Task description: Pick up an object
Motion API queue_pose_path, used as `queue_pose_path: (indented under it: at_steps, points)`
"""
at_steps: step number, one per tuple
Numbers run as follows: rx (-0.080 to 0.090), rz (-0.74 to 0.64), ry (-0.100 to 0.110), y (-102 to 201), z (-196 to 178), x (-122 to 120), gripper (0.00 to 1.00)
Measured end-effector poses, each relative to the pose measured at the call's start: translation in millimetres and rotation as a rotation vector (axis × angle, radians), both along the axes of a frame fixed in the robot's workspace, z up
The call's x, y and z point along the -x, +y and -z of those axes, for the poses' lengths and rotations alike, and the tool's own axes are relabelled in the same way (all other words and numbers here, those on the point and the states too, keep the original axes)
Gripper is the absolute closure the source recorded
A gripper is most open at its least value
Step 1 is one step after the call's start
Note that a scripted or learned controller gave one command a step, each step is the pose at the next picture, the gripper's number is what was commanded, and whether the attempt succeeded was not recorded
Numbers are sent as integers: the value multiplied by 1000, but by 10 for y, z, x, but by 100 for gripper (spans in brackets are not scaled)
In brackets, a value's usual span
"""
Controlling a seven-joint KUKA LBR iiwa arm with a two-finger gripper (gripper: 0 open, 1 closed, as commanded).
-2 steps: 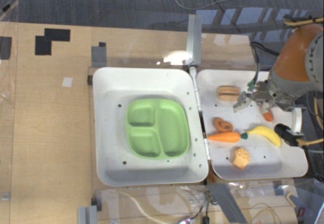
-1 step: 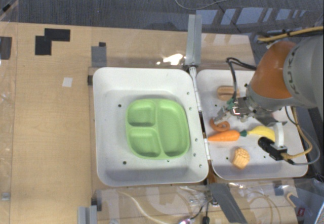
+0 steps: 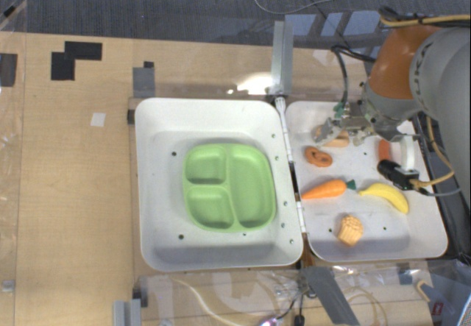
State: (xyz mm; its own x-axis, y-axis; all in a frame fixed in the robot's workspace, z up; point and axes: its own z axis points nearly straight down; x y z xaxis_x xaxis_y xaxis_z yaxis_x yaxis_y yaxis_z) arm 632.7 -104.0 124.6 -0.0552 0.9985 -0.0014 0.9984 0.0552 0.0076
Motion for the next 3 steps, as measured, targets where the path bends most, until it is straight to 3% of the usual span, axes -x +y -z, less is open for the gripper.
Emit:
queue_pose_path:
  at_steps: [1,2,3]
  points:
    - [-1,-3,-4,-431,297,-409,0]
    - [-2,-12,-10,-402,148,-440,100]
    - [-1,25,-1,183,-917,-240,100]
